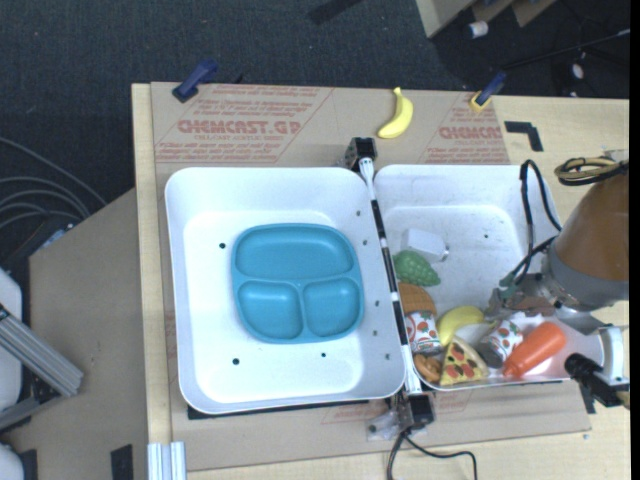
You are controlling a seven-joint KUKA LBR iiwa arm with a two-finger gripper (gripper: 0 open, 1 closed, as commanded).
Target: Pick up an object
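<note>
Right bin [450,183] has a pile of toy food in its near half: a green leafy piece [415,267], a yellow lemon [460,320], a pizza slice [462,363], an orange carrot [535,350] and a small can [422,326], all crowded together and touching. The gripper [512,303] sits low right above the pile, between the lemon and carrot; can't tell how it's set. Left bin [200,268] has a blue divided plate [297,280]. A banana [396,116] lies on the bench [260,123] behind the bins.
</note>
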